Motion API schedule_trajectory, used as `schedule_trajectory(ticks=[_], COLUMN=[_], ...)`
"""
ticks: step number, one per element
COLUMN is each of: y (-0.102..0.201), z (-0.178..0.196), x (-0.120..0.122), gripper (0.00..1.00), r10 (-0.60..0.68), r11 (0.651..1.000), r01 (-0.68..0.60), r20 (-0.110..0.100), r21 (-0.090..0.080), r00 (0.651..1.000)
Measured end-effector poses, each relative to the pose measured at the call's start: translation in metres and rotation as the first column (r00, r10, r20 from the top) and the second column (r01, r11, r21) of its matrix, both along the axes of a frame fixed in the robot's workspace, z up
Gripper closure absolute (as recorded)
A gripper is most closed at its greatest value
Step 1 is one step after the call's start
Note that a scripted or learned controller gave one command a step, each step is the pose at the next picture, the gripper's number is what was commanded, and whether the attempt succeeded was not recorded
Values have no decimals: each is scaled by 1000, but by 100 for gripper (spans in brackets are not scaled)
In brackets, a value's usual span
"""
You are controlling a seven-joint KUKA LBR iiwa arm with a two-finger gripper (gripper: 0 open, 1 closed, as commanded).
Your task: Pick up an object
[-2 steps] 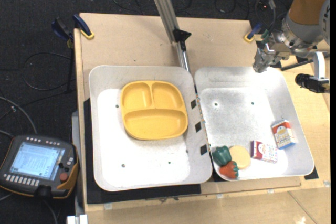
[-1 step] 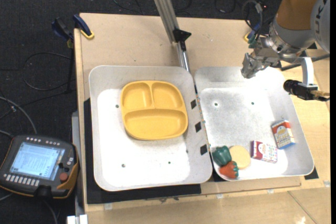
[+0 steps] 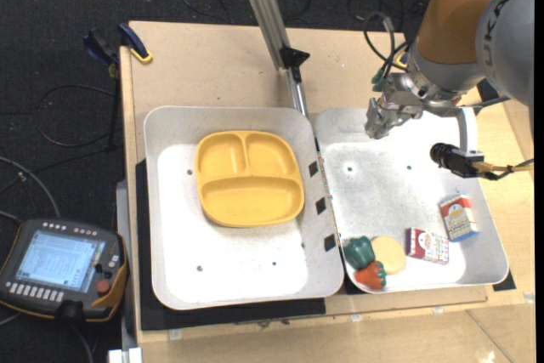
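Camera view gave you 4 items along the right bin's (image 3: 408, 183) near edge: green pepper (image 3: 359, 249), red piece (image 3: 371, 275), pale disc (image 3: 389, 253), and a small carton (image 3: 427, 246) lying crosswise. Another carton (image 3: 458, 217) stood farther right, long axis running near-to-far. Left bin (image 3: 170, 251) held a yellow divided plate (image 3: 250, 178). The gripper (image 3: 380, 121) hovered over the right bin's far edge; its opening was unreadable.

Divided plate (image 3: 250, 179): yellow. Bins (image 3: 170, 268): white. Toy pepper (image 3: 359, 250): green. Toy tomato (image 3: 371, 275): red. Round piece (image 3: 389, 253): pale yellow. Two cartons (image 3: 458, 218): red-and-white print. Surface (image 3: 204, 68): tan.
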State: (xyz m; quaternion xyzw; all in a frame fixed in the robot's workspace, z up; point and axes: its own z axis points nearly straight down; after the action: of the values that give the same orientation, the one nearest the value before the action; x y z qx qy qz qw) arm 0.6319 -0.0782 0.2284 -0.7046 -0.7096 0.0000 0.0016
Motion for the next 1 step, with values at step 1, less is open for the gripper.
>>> schedule_trajectory(ticks=[1], y=[45], z=[-8], x=[-30], gripper=[100], r10=[0], r11=[1000], r01=[0], r20=[-2], r21=[0], r00=[1000])
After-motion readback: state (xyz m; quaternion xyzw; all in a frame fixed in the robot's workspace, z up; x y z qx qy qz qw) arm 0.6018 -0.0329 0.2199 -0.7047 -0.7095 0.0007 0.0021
